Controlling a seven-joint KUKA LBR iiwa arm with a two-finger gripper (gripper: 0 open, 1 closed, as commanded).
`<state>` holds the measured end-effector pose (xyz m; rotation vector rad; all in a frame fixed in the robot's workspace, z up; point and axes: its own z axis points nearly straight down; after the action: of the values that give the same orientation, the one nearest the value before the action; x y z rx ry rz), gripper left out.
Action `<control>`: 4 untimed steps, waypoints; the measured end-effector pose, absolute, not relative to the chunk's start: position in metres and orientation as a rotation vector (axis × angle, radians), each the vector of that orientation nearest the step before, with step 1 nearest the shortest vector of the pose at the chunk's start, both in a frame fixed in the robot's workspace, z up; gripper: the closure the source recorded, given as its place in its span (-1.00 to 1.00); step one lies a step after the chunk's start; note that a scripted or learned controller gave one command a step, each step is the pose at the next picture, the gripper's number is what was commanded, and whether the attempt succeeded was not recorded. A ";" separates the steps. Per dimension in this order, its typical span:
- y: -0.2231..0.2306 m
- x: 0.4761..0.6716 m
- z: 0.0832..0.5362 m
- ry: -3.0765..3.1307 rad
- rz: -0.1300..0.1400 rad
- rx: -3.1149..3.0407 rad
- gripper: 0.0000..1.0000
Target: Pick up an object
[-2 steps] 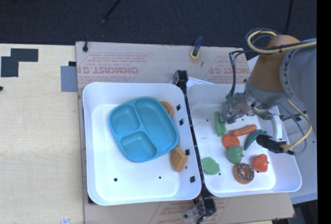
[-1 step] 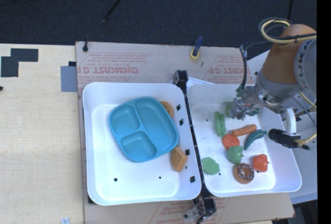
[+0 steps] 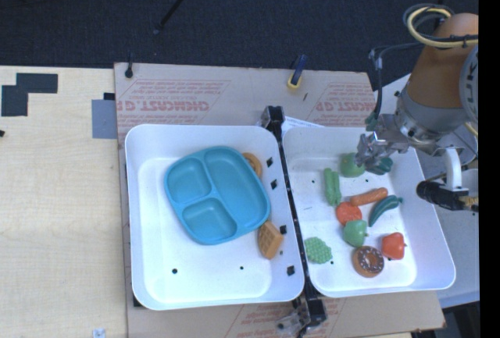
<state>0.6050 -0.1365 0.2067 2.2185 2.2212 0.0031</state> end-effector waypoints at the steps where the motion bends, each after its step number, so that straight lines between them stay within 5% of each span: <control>1: -0.138 0.605 0.229 2.223 0.001 2.220 1.00; 4: 0.022 0.547 0.223 2.231 -0.004 2.220 1.00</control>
<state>0.5468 0.0224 0.2229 2.2201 2.2311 -0.0042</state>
